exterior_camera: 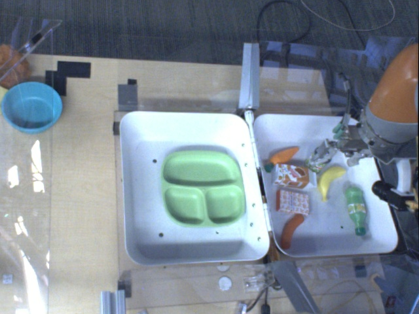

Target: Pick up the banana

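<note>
The yellow banana (330, 180) lies in the right bin (386, 241), near its middle right, tilted with its top end pointing up and to the right. My gripper (325, 154) hangs just above and slightly left of the banana's upper end, at the end of the grey arm with the orange band (396, 97) that comes in from the right. Nothing shows in the gripper's hold.
Around the banana in the right bin lie a carrot (284, 154), two snack packets (292, 175) (293, 201), a reddish sausage (292, 229) and a green bottle (355, 209). The left bin (137, 175) holds a green divided tray (203, 186). A blue bowl (33, 106) sits far left.
</note>
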Controlling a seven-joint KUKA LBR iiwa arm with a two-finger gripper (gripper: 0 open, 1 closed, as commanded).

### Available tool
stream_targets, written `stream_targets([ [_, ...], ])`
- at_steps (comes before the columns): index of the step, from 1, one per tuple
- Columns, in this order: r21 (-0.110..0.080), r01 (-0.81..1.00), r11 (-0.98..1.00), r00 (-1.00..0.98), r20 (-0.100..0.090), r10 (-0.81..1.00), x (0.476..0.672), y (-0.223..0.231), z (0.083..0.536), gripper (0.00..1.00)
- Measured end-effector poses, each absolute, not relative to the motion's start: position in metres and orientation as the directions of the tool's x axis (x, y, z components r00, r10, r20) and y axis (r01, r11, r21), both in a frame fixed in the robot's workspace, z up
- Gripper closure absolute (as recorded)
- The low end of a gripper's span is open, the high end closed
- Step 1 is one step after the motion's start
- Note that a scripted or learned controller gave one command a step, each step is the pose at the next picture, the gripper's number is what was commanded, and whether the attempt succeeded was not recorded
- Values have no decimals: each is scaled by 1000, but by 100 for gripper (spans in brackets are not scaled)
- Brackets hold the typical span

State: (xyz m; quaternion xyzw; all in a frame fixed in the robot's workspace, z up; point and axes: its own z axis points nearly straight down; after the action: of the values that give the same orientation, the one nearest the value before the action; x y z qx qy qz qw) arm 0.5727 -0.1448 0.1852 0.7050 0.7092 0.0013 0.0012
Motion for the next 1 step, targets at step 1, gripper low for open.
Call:
stream_targets([
  [1, 9, 990, 142, -142, -3, 990, 563, -165, 131, 0],
])
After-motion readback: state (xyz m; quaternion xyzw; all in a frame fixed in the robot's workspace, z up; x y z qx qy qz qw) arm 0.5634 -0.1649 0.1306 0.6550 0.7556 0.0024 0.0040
